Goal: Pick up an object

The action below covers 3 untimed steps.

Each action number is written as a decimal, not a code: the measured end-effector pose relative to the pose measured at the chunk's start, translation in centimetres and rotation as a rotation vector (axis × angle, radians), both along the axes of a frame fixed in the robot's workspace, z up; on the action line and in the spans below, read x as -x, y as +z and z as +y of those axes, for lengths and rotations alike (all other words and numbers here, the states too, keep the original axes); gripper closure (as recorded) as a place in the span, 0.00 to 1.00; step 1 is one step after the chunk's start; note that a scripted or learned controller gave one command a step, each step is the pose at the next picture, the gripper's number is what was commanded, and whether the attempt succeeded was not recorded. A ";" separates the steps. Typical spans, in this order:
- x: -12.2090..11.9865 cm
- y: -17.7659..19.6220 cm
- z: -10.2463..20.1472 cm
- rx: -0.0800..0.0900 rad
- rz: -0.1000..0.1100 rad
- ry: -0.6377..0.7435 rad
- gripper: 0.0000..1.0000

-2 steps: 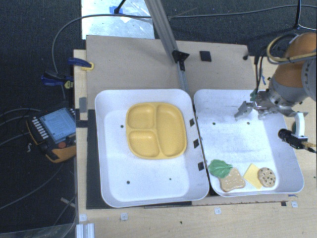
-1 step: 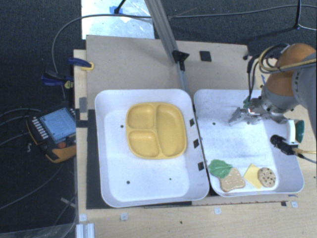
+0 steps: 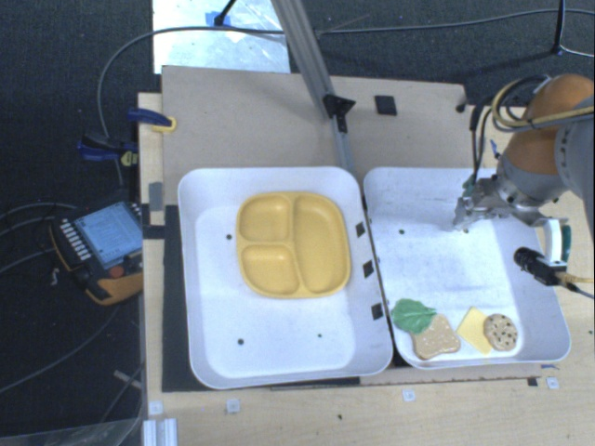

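Well, cookie [image 3: 500, 331] lies well below pincer [image 3: 465, 219].

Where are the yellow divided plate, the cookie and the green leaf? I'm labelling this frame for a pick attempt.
yellow divided plate [image 3: 294, 245]: camera view, on the ridge where its three compartments meet.
cookie [image 3: 500, 331]: camera view, middle of its speckled top face.
green leaf [image 3: 413, 315]: camera view, centre of the leaf.

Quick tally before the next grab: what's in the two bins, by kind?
Plate: 1, yellow, left bin
Leaf: 1
Bread: 1
Cheese: 1
Cookie: 1
Those four sit in the right bin.
Total: 5
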<state>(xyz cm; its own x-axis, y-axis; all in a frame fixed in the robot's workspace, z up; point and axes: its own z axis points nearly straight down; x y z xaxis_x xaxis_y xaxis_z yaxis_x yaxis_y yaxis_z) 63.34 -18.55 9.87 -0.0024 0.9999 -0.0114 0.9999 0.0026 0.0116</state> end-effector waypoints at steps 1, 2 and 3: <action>-0.4 6.2 0.7 -0.010 0.004 0.004 1.00; 0.3 11.3 1.2 -0.010 0.006 0.004 1.00; 0.2 12.7 1.2 -0.011 0.008 0.004 1.00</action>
